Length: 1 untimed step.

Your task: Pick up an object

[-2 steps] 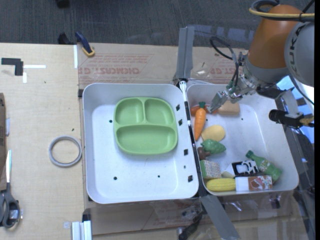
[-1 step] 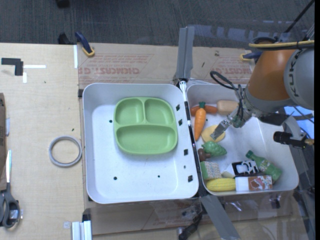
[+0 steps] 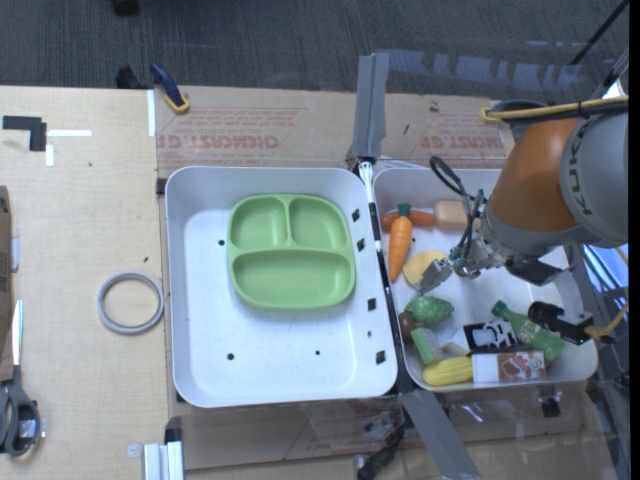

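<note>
Because the toys lie crowded in the right bin, most of the risk comes from neighbours getting in the way.

Gripper: the gripper [image 3: 440,273] hangs low over the middle of the right bin [image 3: 585,368], its tip at a small yellow piece [image 3: 425,264]; whether it is released or clenched cannot be told from this slant, and nothing can be seen between its tips.

Nearest targets: the toy carrot [image 3: 399,242] lies by the bin's left wall, just beside the yellow piece; a green leafy toy [image 3: 430,310] sits just below the tip.

Other clutter: a corn cob [image 3: 447,371] and a small boxed item [image 3: 508,366] line the near edge, with a green bottle [image 3: 525,328] toward the near right corner (its label is too small to read).

Left bin: a green divided plate [image 3: 292,248] rests toward the far edge of the left bin [image 3: 190,368].

Risk, nudging: a descent here could push the yellow piece against the carrot rather than straddle it.

Risk, slip: the rounded toys look smooth, so an off-centre close may squeeze one out sideways.

Risk, double catch: the tips may land on two toys at once and lift neither.
</note>
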Each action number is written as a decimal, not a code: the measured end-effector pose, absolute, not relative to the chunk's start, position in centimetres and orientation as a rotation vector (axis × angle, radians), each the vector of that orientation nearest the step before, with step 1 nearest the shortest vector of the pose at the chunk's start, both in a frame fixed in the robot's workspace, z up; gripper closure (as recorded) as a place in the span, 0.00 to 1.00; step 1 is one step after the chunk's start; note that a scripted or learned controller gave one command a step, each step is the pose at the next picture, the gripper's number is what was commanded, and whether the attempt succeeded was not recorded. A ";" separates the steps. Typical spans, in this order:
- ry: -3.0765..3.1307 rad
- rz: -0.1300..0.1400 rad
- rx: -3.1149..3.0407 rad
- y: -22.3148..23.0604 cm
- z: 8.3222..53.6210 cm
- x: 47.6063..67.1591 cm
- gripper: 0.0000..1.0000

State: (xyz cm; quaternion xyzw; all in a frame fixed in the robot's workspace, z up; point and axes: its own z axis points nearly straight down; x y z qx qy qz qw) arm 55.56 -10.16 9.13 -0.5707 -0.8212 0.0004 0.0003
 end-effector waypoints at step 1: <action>-2.544 0.001 -1.841 -10.4 9.5 49.1 0.00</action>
